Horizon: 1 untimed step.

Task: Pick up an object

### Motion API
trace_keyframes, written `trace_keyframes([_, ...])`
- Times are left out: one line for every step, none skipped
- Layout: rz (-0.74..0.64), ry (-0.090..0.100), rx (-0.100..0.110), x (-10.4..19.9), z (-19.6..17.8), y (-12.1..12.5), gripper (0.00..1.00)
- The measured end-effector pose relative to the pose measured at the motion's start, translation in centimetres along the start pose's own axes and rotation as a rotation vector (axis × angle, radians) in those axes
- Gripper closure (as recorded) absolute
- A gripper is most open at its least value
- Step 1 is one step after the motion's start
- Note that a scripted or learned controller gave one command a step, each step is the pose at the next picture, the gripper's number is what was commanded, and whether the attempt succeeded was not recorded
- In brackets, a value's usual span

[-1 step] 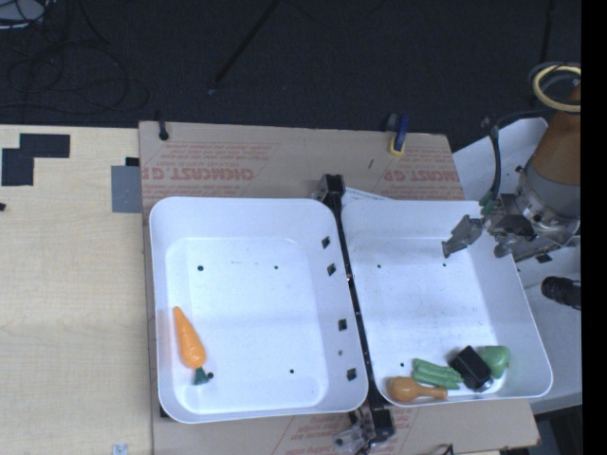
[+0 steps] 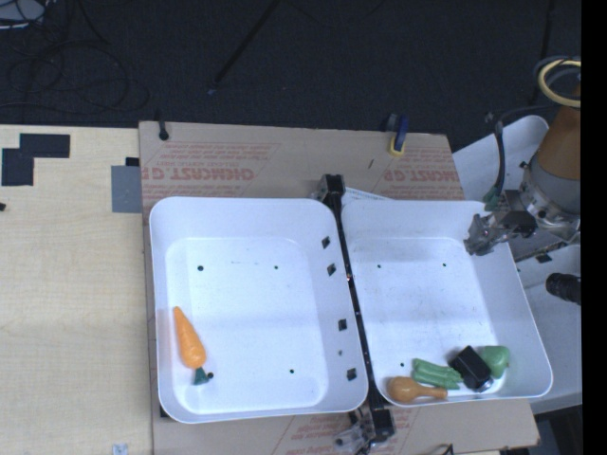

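Observation:
An orange toy carrot [image 2: 189, 338] with a small green top lies in the left bin [image 2: 237, 218], near its front left corner. In the right bin [image 2: 436, 216], several small things crowd the front right corner: a green pod-shaped piece [image 2: 435, 373], a black block [image 2: 470, 367], a green piece [image 2: 495, 356] behind it, and an orange gourd-shaped piece [image 2: 414, 390] on the front rim. My gripper [image 2: 477, 235] hangs at the right bin's far right rim, well behind those things. It is seen side-on and small.
The two bins sit on a cardboard sheet [image 2: 285, 164] on the bench. A black clip strip [image 2: 340, 273] joins the bins down the middle. A blue and yellow clamp [image 2: 397, 136] stands at the cardboard's back edge. Cables run along the arm at right.

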<state>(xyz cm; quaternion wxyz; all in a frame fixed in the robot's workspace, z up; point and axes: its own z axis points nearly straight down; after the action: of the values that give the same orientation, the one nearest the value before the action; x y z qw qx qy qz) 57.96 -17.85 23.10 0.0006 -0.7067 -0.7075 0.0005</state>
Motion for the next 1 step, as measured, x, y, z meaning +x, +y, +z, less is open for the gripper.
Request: trace_keyframes([-0.004, 0.001, -0.004, 4.39, -3.53, 1.63, 1.0])
